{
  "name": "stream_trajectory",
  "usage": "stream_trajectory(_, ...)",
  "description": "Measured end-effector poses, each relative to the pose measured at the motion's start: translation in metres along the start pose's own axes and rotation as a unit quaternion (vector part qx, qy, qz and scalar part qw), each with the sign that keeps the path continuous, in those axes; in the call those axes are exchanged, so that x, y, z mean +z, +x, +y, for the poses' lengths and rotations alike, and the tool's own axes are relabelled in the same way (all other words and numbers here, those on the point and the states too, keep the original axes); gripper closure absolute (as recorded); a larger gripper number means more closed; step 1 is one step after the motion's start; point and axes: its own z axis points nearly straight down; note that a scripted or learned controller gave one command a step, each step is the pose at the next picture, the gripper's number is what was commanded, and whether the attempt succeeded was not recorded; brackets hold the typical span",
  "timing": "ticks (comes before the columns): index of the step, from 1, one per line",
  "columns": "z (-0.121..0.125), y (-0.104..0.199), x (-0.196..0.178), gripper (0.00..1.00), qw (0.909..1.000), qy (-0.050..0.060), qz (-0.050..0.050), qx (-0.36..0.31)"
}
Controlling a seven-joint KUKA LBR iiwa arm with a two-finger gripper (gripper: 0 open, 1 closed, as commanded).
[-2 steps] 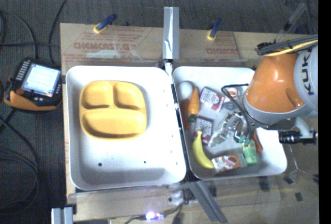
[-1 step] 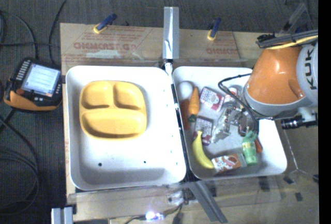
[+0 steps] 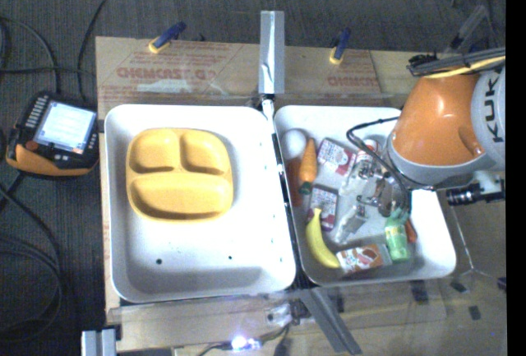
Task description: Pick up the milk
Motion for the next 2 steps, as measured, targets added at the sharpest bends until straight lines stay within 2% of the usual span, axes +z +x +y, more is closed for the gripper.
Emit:
stream_trajectory(1, -0.014, 0.014, 0.061, 0.00, 0.9907, -0.001, -0.020, -0.134)
stream_trajectory(2, -0.083, 0.001, 0.018, 0.00, 0.9844, -0.001, 0.000, -0.176)
